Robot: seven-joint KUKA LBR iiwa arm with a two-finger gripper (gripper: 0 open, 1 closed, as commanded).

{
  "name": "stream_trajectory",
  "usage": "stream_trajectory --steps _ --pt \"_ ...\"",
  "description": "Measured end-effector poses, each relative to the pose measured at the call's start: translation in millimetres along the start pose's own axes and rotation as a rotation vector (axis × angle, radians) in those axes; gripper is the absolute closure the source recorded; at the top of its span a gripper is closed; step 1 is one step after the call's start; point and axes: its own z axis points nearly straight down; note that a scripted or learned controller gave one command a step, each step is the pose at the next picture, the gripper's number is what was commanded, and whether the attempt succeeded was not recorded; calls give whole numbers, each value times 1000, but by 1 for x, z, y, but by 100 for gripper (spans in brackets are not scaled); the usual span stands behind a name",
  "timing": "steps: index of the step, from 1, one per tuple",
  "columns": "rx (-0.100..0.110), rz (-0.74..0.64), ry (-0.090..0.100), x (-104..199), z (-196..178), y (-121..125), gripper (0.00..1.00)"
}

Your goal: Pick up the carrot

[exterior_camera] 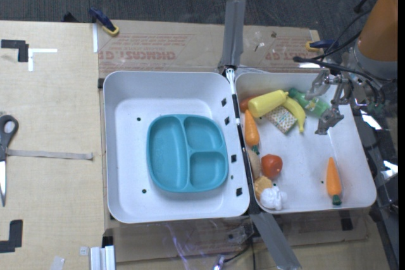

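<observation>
So the carrot (333,181) is lying in the right bin (354,155), down near the front right corner, pointing roughly front to back with its green stub toward the front wall. Nothing is touching it. There's a second orange carrot-like piece (252,129) over on the left side of that same bin, right against the divider wall.

The gripper (330,107) sits up in the back right part of that bin, well apart from the carrot. The jaws look spread open with nothing between them, though it's cluttered with cables there, so I'm only fairly sure. Just beside it to the left there's a green thing (314,104), a banana (295,112) and a yellow corn-looking piece (267,102), with a tan waffle-textured block (282,119) under those.

Toward the front left of the bin are a tomato (271,165) and a white lumpy item (273,198).

The left bin (120,136) holds a teal divided plate (188,152).
</observation>
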Motion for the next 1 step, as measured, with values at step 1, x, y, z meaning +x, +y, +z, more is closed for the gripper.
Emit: stream_trajectory --steps 1 --pt "0 -182 0 50 96 -44 0"
